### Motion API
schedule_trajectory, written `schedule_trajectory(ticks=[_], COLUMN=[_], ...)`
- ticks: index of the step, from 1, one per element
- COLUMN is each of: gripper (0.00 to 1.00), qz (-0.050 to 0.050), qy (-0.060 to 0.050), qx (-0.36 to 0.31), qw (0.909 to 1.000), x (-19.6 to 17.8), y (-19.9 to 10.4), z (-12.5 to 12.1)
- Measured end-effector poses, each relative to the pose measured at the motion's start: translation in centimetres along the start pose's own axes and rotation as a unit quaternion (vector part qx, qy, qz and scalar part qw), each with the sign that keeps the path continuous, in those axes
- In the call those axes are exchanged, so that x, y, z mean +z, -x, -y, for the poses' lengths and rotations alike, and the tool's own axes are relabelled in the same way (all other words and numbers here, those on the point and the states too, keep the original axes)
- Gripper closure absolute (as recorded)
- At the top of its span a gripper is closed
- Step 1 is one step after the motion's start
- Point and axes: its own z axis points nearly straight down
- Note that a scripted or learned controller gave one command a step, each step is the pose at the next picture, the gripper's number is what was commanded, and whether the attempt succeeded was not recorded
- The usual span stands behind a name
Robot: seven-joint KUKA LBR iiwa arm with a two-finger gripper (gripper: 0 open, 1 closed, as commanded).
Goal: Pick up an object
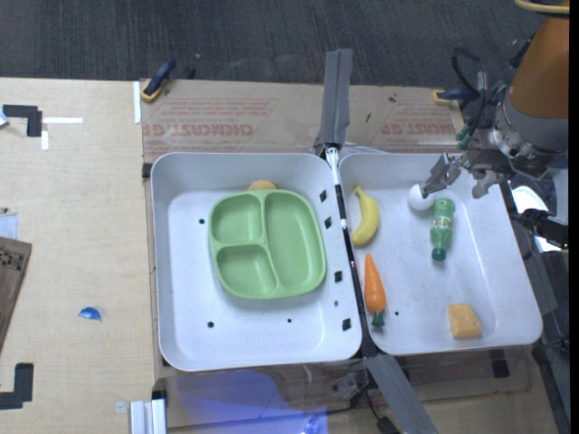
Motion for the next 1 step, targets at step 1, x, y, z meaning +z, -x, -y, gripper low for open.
schedule_trajectory(ticks=[1], gripper=[0.0], qz=[0.001], qy=[0.002], qx=[-0.075], qw=[0.9972], x=[-3.61], y=[-0.5], z=[0.5])
